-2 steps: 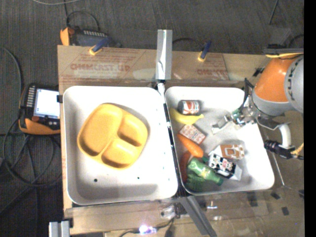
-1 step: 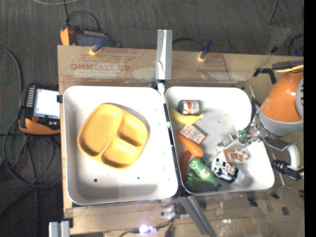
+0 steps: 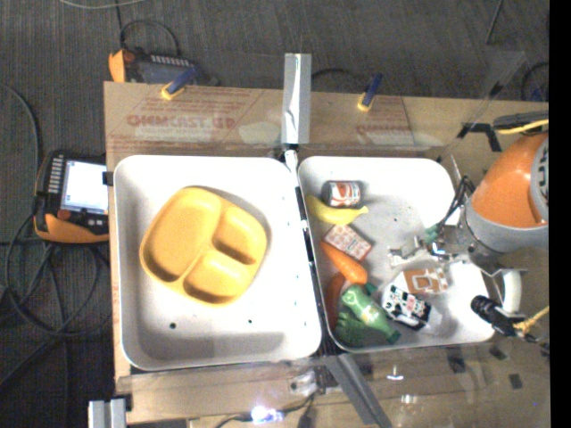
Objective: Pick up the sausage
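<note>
Reaching in from the right, the arm (image 3: 513, 199) hangs over the right bin (image 3: 393, 169); its fingers' (image 3: 428, 248) spread is unreadable.

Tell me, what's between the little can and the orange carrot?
A yellow banana, then a small patterned packet, lie between the can and the carrot, seen in the camera view.
</note>
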You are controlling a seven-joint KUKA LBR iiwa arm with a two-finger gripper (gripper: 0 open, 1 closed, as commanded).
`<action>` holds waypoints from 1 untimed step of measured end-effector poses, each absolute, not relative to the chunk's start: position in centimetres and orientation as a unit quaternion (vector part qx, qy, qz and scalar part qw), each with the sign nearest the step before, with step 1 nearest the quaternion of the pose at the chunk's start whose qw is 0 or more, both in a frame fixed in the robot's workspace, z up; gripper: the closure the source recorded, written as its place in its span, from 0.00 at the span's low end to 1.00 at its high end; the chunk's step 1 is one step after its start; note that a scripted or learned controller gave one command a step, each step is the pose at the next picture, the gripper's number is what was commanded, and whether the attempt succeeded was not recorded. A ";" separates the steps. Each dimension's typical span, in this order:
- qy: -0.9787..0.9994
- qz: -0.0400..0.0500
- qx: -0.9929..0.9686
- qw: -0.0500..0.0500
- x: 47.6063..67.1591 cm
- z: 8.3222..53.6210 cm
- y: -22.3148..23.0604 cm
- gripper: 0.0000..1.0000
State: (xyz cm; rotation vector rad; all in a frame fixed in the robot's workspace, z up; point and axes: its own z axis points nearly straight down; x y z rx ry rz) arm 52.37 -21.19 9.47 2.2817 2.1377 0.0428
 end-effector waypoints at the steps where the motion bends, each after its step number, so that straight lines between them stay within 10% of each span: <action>1: 0.619 -0.001 0.785 -0.001 54.7 14.6 -12.5 0.00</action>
